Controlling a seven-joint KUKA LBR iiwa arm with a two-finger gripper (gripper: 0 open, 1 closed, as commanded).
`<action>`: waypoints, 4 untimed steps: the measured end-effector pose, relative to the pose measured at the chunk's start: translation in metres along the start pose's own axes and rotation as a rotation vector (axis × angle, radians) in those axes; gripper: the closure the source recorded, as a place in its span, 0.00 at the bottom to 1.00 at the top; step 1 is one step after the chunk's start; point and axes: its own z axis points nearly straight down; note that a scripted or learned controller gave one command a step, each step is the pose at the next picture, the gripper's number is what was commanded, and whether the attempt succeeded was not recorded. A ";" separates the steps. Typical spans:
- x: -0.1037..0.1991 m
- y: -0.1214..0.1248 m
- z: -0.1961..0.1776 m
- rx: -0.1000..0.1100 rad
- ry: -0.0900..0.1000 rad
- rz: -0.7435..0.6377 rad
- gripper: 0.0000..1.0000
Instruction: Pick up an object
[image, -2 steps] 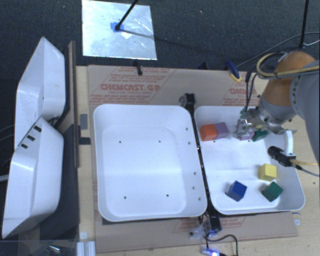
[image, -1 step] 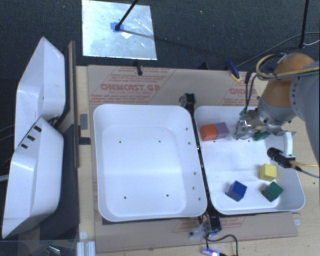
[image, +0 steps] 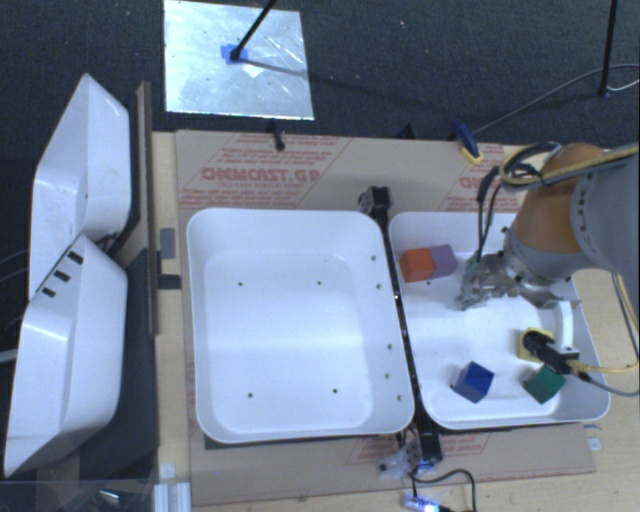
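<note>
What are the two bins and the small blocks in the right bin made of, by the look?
Left bin and right bin: likely moulded white plastic, smooth and slightly glossy, with rounded rims. Orange block, purple block, blue block, green block: matte, solid-coloured; foam, wood or plastic, can't tell which.

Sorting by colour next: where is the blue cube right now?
The blue cube lies in the right bin, near its front edge, left of the green block.

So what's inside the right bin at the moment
The right bin holds an orange block touching a purple block, a blue cube, a green block and a yellow piece. The gripper and arm cover the floor beneath them.
</note>
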 end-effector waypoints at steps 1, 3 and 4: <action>0.030 -0.017 -0.001 -0.001 0.000 -0.001 1.00; 0.006 0.063 -0.096 -0.008 -0.002 -0.002 1.00; 0.031 0.076 -0.051 0.001 0.000 -0.001 1.00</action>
